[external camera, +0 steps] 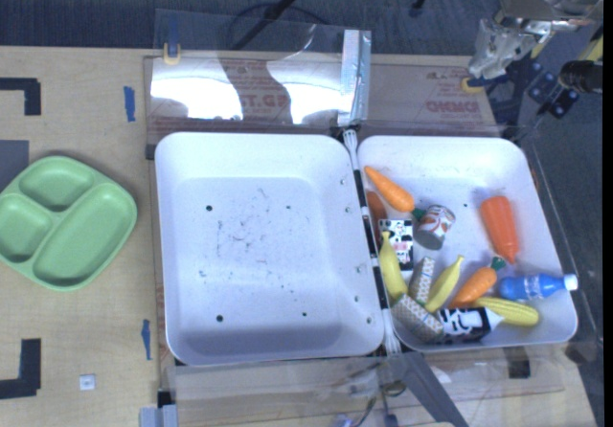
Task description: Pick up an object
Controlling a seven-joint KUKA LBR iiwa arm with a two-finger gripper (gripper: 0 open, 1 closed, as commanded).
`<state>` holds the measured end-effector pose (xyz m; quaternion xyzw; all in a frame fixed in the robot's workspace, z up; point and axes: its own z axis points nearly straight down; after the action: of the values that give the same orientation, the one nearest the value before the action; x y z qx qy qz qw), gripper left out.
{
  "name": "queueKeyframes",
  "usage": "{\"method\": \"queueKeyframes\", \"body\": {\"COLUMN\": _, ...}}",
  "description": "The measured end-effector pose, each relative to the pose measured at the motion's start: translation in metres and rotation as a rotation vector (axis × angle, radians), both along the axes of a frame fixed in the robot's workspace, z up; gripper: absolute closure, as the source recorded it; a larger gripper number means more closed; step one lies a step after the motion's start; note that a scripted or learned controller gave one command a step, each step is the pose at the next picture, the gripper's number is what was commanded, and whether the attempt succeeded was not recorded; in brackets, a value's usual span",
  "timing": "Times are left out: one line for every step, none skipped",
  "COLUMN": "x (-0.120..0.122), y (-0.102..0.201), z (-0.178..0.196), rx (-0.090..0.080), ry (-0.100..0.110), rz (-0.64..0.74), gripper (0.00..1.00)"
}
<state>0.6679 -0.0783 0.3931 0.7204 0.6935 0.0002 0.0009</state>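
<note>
The gripper (490, 56) hangs at the far right of the scene, above and beyond the far rim of the right bin (460, 149), and at this angle whether it is spread or pressed together cannot be told; nothing visible sits in it. Every candidate for the pick lies nearer than it and below, inside that right bin. Closest to the gripper's side is a large orange carrot (499, 228), lying alone by the right wall with its long axis running far to near, clear of its neighbours. Left of it, near the divider, a smaller carrot (389, 190) lies slanted, with a small tin can (434, 223) just beside it. Toward the near end the pile thickens: a yellow banana (390, 267) along the left wall, a second yellow piece (444, 282), another small carrot (476, 285), a blue bottle (536, 286) and a yellow corn-like piece (508, 311), several touching. The large carrot looks the easiest reach, calling for a move nearward and down with the jaws across its width. The left bin (257, 243) holds nothing, and a green divided plate (59, 221) rests well apart at the far left.
</note>
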Motion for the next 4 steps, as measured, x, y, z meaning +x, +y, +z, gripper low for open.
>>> {"method": "queueKeyframes", "body": {"x": 0.0, "y": 0.091, "z": 0.042, "rx": 0.0, "ry": 0.001, "rz": -0.15, "gripper": 1.0}}
{"method": "queueKeyframes", "body": {"x": -0.001, "y": 0.115, "z": 0.019, "rx": 0.0, "ry": 0.005, "rz": -0.443, "gripper": 1.0}}
{"method": "queueKeyframes", "body": {"x": -0.001, "y": 0.146, "z": 0.017, "rx": 0.001, "ry": 0.002, "rz": -0.813, "gripper": 1.0}}
{"method": "queueKeyframes", "body": {"x": -0.014, "y": 0.129, "z": -0.032, "rx": 0.0, "ry": 0.005, "rz": -0.834, "gripper": 1.0}}
